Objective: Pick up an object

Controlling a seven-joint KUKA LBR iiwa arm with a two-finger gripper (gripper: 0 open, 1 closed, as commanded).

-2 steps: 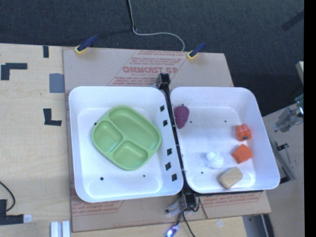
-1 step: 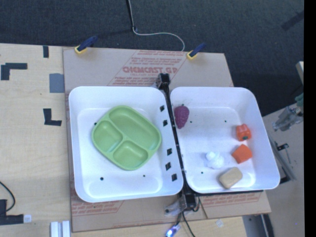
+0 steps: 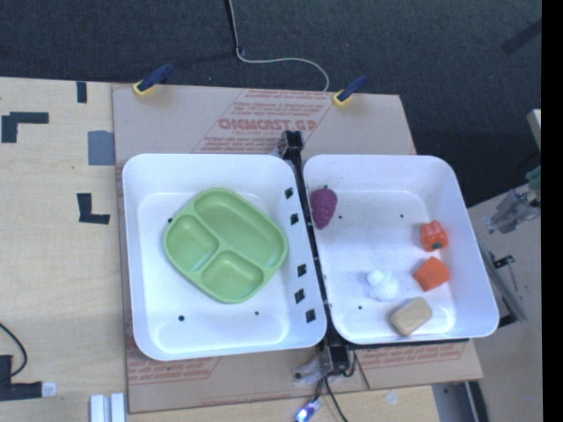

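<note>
Nothing has been lifted yet, so the whole pick seems left to do; every candidate lies loose in the right bin (image 3: pixel 444 176): a purple, knobbly, berry-like piece (image 3: pixel 323 206) against the divider, a small orange-red block (image 3: pixel 433 236) and a larger orange wedge (image 3: pixel 431 273) near the right wall, a small white lumpy thing (image 3: pixel 382 284), possibly crumpled or fuzzy, and a tan rounded block (image 3: pixel 411 316) like a sponge or bread at the front; the left bin (image 3: pixel 141 236) carries a glossy green divided plate (image 3: pixel 225 245) of smooth plastic; whether the pincer is open or closed I cannot tell.
</note>
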